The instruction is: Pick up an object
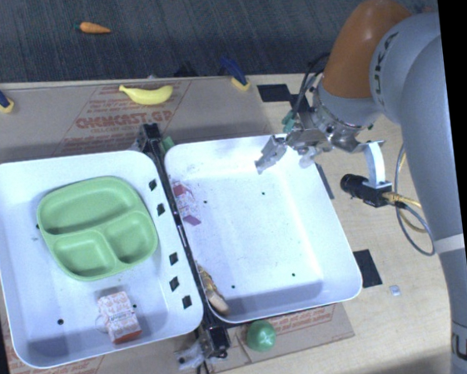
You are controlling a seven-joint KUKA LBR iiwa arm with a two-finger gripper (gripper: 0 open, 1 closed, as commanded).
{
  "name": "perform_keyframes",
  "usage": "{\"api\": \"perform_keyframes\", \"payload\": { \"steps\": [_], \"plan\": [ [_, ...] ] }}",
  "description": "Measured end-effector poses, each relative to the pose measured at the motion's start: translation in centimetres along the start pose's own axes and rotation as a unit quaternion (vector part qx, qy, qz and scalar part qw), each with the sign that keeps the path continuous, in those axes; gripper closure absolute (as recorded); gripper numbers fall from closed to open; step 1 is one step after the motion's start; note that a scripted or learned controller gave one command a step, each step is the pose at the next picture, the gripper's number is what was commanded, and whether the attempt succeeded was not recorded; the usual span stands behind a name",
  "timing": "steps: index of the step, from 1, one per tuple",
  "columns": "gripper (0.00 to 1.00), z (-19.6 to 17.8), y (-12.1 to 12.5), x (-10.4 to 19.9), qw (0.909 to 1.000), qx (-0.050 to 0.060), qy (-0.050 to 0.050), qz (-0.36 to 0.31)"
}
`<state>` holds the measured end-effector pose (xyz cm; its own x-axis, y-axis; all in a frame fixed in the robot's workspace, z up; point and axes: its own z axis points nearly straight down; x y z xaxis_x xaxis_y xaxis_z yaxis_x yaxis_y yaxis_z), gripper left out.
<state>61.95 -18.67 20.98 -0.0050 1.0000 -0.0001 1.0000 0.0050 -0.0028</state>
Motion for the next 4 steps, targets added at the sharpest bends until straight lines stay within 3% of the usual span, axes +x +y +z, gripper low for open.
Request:
{"api": "perform_keyframes", "payload": {
  "steps": [1, 2, 3, 4],
  "plan": [
    [0.00, 11.9, 3.4, -1.7, 1.0000, 0.001, 0.000, -0.001],
    [1.00, 10.7, 3.6, -1.6, 1.0000, 0.000, 0.000, -0.003],
    [0.00, 10.7, 3.6, -1.6, 1.0000, 0.000, 0.001, -0.004],
    [0.00, 8.9, -2.9, -2.4, 1.0000, 0.000, 0.000, 0.000]
  ]
}}
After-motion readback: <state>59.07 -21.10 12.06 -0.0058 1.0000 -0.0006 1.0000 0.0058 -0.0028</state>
